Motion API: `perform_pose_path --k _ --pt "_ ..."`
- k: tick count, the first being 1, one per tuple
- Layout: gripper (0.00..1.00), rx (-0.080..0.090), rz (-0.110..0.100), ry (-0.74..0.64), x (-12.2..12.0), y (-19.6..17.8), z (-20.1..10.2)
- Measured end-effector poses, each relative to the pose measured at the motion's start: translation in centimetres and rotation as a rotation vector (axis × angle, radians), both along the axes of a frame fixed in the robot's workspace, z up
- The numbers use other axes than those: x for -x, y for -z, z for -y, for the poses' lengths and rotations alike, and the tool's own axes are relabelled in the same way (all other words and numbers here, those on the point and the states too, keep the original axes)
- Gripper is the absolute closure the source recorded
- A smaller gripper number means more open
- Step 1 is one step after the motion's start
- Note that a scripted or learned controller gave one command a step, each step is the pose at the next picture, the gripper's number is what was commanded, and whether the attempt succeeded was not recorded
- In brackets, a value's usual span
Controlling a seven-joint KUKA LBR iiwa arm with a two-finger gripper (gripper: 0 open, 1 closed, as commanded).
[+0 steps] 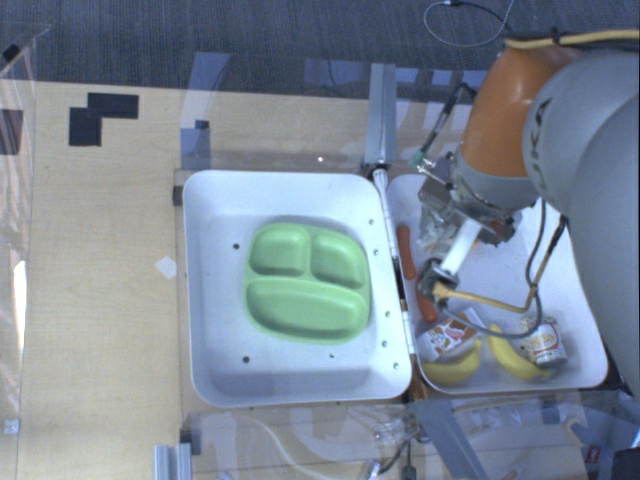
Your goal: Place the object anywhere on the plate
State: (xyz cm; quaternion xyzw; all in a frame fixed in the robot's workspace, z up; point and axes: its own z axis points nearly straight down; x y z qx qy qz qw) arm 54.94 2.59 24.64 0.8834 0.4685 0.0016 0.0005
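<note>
A green plate (pixel 305 280) with three compartments lies in the middle of the left bin (pixel 210 298). My gripper (pixel 432 234) hangs low over the upper left part of the right bin (pixel 585 318), to the right of the plate and across the wall between the bins. Just left of it, a thin red-orange sausage-like object (pixel 403 253) lies along the right bin's left wall. Nothing can be made out held in the gripper.
The right bin's front holds a small red object (pixel 427 309), a printed snack packet (pixel 447 339), two yellow bananas (pixel 455 369) (pixel 515 359) and a small can (pixel 544 344). The big grey arm covers that bin's right and rear parts.
</note>
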Motion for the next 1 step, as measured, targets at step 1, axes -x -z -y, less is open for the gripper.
perform_pose_path --k 1 --pt "1.00 0.000 -0.002 -0.130 -0.15 0.61 -2.09"
